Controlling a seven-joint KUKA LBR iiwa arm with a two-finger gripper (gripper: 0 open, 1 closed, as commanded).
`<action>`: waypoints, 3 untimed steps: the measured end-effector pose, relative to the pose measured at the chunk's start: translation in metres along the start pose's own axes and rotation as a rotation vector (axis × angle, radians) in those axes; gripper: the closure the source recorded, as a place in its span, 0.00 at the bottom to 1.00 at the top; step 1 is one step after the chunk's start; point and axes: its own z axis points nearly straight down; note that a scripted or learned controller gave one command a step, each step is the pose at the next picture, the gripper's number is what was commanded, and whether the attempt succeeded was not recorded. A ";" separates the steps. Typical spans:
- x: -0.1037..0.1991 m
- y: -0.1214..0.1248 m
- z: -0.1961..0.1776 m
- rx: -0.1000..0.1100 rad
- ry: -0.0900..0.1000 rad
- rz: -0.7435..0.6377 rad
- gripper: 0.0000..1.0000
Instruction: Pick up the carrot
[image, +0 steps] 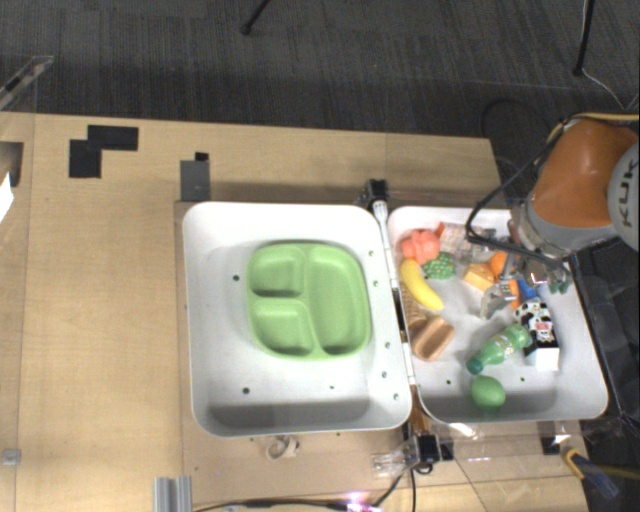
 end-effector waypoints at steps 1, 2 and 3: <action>0.064 -0.012 -0.001 -0.001 0.008 0.212 0.00; -0.004 -0.006 0.001 -0.002 0.006 0.267 0.00; -0.008 -0.007 -0.013 0.001 -0.007 0.263 1.00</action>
